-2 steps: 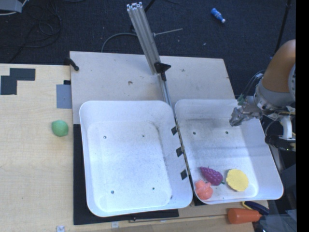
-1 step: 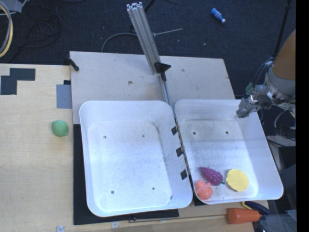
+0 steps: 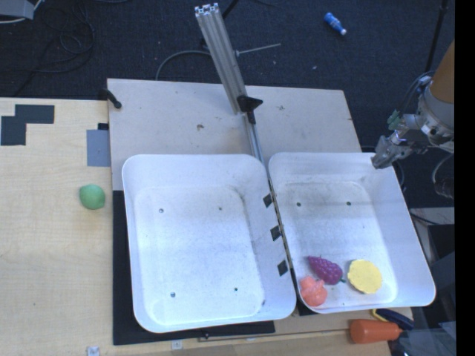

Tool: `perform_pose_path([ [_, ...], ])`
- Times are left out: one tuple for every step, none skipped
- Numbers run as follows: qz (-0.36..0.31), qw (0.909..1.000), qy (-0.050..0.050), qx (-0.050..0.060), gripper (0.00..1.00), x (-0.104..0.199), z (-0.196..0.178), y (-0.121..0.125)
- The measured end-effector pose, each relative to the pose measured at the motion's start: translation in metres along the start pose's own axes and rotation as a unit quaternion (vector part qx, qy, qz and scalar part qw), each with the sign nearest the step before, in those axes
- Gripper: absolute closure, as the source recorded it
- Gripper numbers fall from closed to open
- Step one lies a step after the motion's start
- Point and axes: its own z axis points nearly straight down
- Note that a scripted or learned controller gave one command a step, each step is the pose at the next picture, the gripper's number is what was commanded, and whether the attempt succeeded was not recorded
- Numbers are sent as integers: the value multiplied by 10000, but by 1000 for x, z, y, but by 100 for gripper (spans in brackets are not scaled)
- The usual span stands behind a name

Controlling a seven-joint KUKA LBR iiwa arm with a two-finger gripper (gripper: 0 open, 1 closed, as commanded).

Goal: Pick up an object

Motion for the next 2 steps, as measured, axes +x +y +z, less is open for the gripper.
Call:
perform_pose_path([
  [-14,10000,8,13,100,49,-8,-18],
  [-9,10000,8,21,100,87,-4,-37],
])
